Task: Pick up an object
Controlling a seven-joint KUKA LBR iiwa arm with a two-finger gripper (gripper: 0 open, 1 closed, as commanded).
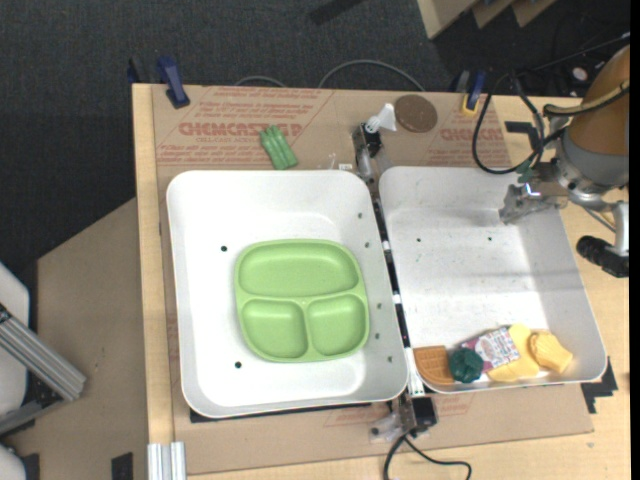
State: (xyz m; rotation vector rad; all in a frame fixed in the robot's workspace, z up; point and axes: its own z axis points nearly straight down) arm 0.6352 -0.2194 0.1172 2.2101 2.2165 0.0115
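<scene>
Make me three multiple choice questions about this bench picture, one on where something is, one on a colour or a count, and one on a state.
1. Where does the green plastic divided tray lie?
A. In the left white bin
B. In the right white bin
C. On the cardboard behind the bins

2. How many compartments does the tray have?
A. Two
B. Three
C. Five

3. How do the small objects in the right bin lie, among them the dark green lump and the yellow pieces?
A. Spread evenly over the bin floor
B. Stacked at the bin's far edge
C. Bunched together along the near edge

Answers:
1. A, the tray sits in the middle of the left bin.
2. B, one wide section lies above two smaller ones.
3. C, they crowd the near edge, touching one another.
</scene>
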